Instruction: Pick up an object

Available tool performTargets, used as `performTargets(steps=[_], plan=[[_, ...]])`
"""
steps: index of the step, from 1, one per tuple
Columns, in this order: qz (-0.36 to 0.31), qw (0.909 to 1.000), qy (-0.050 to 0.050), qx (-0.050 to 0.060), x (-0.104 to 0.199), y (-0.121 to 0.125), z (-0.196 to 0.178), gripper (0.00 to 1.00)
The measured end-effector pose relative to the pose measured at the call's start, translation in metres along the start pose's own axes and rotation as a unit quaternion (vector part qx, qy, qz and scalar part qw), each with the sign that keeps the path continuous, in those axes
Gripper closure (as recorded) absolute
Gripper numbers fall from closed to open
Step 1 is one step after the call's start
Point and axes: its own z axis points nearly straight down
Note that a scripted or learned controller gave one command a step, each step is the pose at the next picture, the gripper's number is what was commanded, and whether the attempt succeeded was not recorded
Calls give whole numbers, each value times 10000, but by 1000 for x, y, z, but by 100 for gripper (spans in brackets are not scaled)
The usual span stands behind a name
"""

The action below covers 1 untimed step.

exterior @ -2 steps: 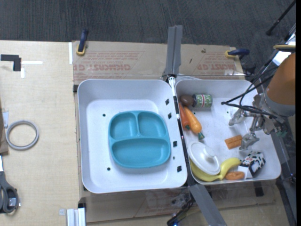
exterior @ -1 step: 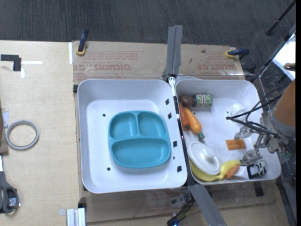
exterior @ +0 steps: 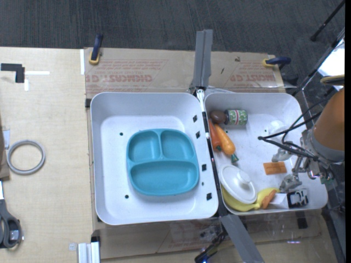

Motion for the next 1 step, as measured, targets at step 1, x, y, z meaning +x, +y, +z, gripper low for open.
performTargets(steps=[1], plan=[[728,9973,105,-58,-2,60,2,0]])
